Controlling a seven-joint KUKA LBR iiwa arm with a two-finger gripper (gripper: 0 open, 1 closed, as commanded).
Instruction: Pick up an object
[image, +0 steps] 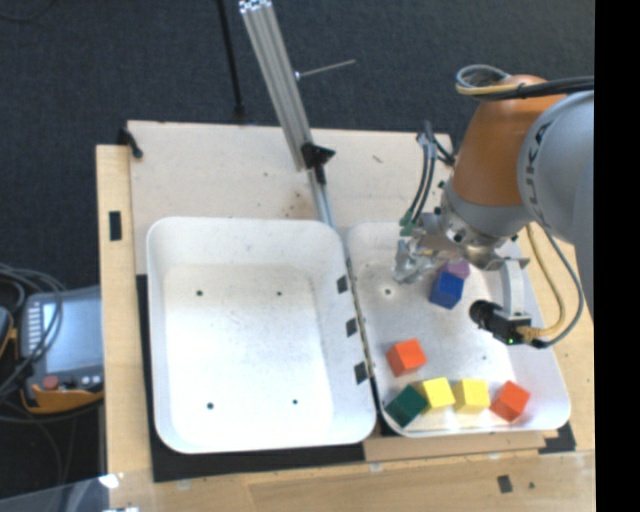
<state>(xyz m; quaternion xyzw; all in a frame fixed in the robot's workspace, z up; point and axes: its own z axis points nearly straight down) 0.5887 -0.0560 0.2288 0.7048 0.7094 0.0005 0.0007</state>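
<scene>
Grey arm (520, 150) reaches down into right bin (545, 385); tool (412, 262) grip state unclear.

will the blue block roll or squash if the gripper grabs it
The blue block looks like a flat-faced cube, so it probably slides rather than rolls. Its crisp edges suggest it is stiff, unlikely to squash. It seems small and probably light, so a nudge from the gripper could shift it.

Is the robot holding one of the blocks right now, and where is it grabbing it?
It cannot be told. The tool is low in the right bin, close beside the blue block and a small purple block, but no block shows in its grip.
</scene>
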